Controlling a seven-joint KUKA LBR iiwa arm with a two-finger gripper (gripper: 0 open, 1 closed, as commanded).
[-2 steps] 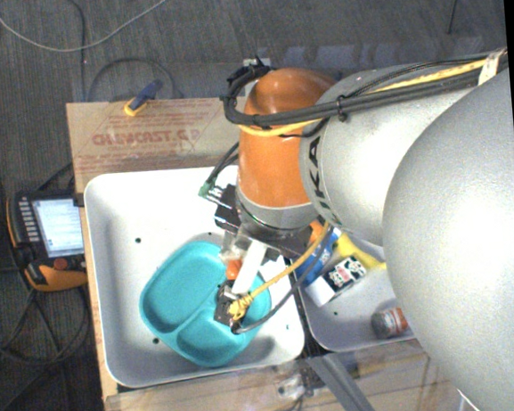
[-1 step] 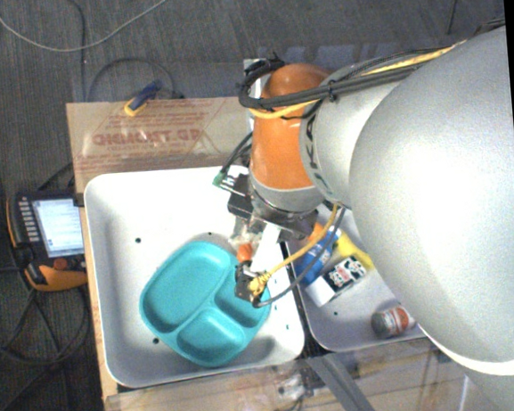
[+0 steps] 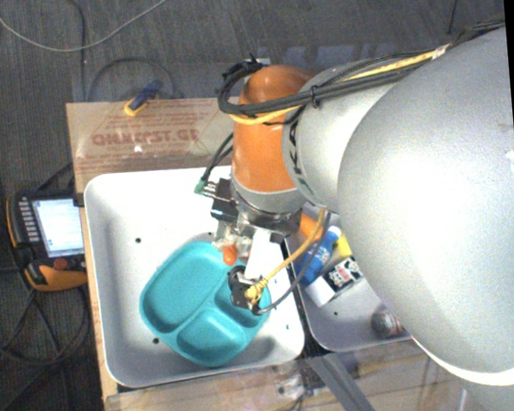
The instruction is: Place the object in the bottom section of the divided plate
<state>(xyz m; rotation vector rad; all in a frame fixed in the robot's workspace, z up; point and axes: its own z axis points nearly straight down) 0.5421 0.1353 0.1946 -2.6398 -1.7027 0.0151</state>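
Reaches in from the right as a bulky grey arm point(image 3: 434, 185), close under the camera and taking up much of that side. Narrows leftward past the orange band point(image 3: 265, 146) to a grey wrist point(image 3: 266, 204). Ends in the gripper point(image 3: 232, 247), pointed downward and set low, largely tucked beneath the wrist.
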